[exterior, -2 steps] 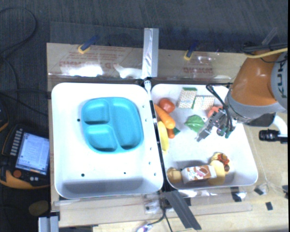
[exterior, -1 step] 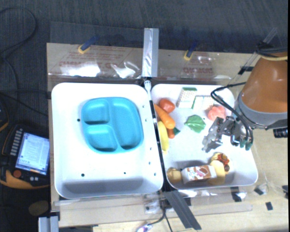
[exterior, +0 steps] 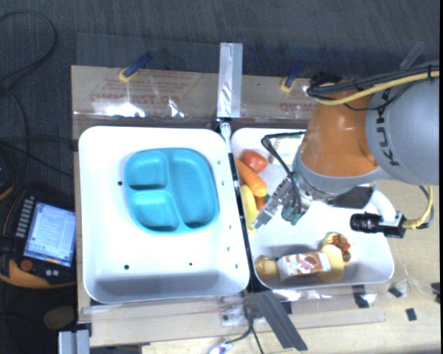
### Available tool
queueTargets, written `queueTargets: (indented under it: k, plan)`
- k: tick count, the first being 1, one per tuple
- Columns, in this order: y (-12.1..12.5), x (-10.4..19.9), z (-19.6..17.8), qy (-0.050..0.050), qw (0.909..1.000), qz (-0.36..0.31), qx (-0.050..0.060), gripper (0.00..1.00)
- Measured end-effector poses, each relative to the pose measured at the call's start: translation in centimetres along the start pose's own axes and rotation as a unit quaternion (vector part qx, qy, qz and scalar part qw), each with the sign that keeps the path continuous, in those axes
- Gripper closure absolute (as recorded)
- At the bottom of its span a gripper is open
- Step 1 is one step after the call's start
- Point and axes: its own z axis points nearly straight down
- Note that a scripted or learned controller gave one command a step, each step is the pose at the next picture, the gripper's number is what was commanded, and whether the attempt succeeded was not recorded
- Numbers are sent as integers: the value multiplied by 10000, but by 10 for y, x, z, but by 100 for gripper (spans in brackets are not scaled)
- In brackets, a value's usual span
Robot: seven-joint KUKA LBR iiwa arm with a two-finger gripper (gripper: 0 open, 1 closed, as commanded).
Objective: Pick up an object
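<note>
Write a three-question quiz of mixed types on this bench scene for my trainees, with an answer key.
1. True or false: the blue divided tray lies in the bin on the right of the view.
2. Multiple choice: the gripper is nearest to which item? A) the bottle with the red label B) the carrot C) the blue divided tray
3. Fill in: the bottle with the red label lies on its ____ along the near wall of the right bin.

Key: 1. False; it lies in the left bin. 2. B. 3. side.
</note>
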Motion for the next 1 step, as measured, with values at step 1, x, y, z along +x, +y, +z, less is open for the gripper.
queueTargets:
  k: [1]
  plan:
    - [36,36,-32,-11,9927,1204,2,100]
